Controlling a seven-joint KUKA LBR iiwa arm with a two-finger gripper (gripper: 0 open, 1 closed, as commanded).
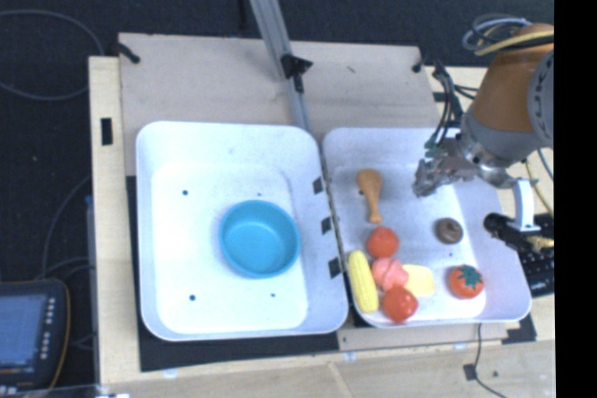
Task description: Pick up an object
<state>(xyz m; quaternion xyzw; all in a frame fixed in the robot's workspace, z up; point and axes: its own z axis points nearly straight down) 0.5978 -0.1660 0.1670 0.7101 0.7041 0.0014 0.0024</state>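
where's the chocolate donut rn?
The chocolate donut lies in the right bin, toward its right side, just below the tool and above the strawberry.

Gripper (431,179) low over right bin (401,144), nothing seen between fingers. Chocolate donut (449,230) just below it; drumstick (371,192) to its left; strawberry (465,281) farther below.

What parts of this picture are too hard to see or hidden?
1. Gripper, camera view: small and blurred, so whether its fingers are open or shut cannot be told.
2. Arm, camera view: cut off by the right edge, so its base is hidden.
3. Brown round thing in the right bin: too small to name.
4. Pink toy: crowded by the corn and red pieces, shape unclear.
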